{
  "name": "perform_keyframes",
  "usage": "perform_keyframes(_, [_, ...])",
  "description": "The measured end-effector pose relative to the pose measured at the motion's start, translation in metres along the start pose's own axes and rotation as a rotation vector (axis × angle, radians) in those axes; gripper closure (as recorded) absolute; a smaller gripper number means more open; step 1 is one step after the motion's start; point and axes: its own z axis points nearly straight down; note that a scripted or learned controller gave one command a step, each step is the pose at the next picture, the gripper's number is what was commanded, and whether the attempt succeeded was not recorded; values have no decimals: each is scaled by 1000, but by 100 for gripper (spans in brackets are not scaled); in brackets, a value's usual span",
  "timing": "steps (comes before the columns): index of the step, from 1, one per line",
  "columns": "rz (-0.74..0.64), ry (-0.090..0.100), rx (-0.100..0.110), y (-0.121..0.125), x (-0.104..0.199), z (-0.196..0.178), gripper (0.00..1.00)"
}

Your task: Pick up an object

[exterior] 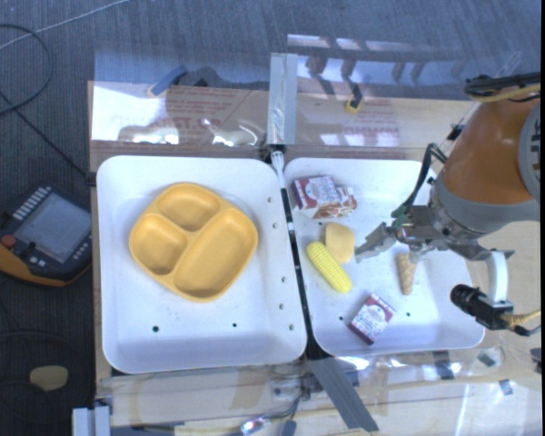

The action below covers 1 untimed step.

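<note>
Seen from above: gripper (381, 241) low in the right bin (454, 334), fingers seemingly apart and holding nothing, though blurry. Just left, nearly touching: pale yellow lump (340, 241). Below it, corn cob (329, 266), lying slanted, top-left to bottom-right. Nearest grab: straight left.

The arm comes in from the right side of the scene, its broad orange band (492, 153) sitting above a grey wrist section (480, 209). From there the wrist angles down and to the left, ending in the end effector (388, 238), which points leftward at a low slant. Its grey fingers (374, 242) reach toward the left, too small and dim to judge their spacing. A dark cable (424, 178) runs along the wrist's left side.
</note>
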Motion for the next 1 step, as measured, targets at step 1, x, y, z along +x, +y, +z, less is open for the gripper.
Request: perform_keyframes(1, [-204, -1, 0, 40, 16, 67, 0])
